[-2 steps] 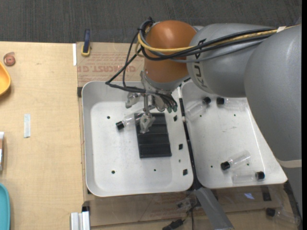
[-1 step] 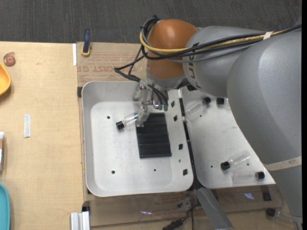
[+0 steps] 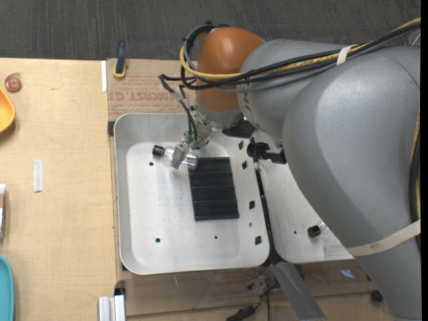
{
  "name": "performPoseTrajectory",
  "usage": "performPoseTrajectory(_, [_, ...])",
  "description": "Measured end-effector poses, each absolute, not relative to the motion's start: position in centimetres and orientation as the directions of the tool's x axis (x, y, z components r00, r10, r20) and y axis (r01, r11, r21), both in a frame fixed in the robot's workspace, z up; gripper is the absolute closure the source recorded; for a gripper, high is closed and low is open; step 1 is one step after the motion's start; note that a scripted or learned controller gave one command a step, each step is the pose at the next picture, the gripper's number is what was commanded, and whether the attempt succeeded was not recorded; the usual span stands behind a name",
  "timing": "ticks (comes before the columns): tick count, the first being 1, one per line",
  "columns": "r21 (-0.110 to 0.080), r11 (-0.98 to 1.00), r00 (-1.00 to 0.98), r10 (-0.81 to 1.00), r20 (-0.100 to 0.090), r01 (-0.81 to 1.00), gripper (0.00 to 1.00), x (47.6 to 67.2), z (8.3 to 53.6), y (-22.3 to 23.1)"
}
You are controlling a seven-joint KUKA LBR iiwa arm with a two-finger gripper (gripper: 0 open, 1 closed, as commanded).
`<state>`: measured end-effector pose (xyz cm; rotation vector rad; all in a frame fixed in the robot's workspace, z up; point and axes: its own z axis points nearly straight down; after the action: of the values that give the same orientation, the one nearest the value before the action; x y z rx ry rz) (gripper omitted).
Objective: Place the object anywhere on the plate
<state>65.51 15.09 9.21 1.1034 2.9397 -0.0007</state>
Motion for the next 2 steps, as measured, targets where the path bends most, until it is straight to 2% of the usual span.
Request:
performPoseTrajectory(1, [0.0, 0.911, -0.911, 0.412, -0.002, 0.412, 0.0, 64.8, 9.2, 17.8])
performPoseTrajectory(2, [0.0, 0.676, -0.676, 0.737, -0.002, 0.737, 0.0, 64.1, 9.2, 22.7])
